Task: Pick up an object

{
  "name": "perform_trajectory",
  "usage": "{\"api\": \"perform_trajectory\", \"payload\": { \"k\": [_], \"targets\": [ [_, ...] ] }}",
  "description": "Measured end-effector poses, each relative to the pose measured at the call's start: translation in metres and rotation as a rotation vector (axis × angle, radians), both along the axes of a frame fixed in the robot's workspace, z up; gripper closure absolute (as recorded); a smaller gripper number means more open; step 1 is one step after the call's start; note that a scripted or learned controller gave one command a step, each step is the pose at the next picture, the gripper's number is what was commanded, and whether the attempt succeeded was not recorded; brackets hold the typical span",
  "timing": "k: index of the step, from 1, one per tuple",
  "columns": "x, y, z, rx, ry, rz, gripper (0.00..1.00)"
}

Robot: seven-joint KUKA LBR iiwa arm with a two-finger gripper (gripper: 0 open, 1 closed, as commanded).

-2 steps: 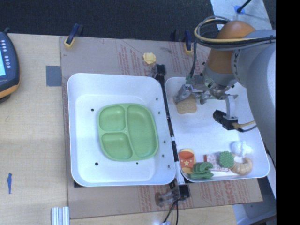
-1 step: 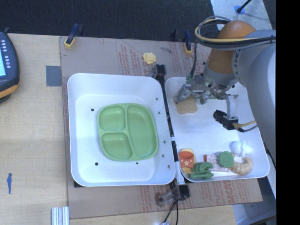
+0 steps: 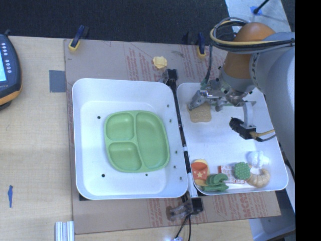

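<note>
Pincer low in right bin, just above tan toast slice, finger state unclear, green divided plate in left bin.

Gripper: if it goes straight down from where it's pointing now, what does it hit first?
Most likely the tan, bread-like slice lying in the right white bin: the gripper hangs just above its upper edge. Depth is unclear from this slanted view, so it could land on the bin floor beside it.
</note>
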State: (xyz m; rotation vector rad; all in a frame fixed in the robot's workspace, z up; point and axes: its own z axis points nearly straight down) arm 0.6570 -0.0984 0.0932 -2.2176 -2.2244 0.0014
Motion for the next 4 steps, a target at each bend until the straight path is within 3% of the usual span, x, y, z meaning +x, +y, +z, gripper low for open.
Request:
{"api": "perform_trajectory", "payload": {
  "k": [2, 3, 4],
  "targets": [
    [0.0, 0.005, 0.0, 0.0, 0.002, 0.0, 0.0],
    [0.001, 0.004, 0.013, -0.001, -0.001, 0.003, 1.0],
    [0.001, 0.004, 0.012, -0.002, 0.0, 0.003, 0.0]
  ]
}}
